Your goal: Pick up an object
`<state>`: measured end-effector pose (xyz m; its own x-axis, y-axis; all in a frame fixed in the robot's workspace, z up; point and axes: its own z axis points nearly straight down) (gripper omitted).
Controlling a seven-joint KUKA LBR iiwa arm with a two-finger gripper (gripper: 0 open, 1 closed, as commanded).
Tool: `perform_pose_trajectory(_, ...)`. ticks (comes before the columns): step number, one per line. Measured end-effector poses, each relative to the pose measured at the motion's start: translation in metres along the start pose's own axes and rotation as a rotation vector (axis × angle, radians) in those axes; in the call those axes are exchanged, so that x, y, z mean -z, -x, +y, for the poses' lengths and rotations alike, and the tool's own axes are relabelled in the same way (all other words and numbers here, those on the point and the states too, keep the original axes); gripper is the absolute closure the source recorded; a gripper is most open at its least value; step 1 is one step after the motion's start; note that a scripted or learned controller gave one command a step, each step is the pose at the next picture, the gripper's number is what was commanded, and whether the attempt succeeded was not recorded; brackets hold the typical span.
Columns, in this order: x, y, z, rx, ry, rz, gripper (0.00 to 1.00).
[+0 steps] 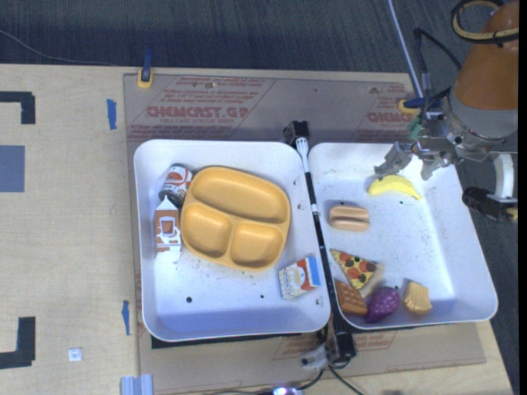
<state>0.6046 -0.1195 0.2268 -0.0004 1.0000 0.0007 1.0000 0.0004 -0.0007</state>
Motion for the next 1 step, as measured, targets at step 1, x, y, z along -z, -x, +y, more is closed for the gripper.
perform_pose_trajectory(1,-0.1238,-0.0035,0.0007,-0.001,0.000,-0.001,0.00)
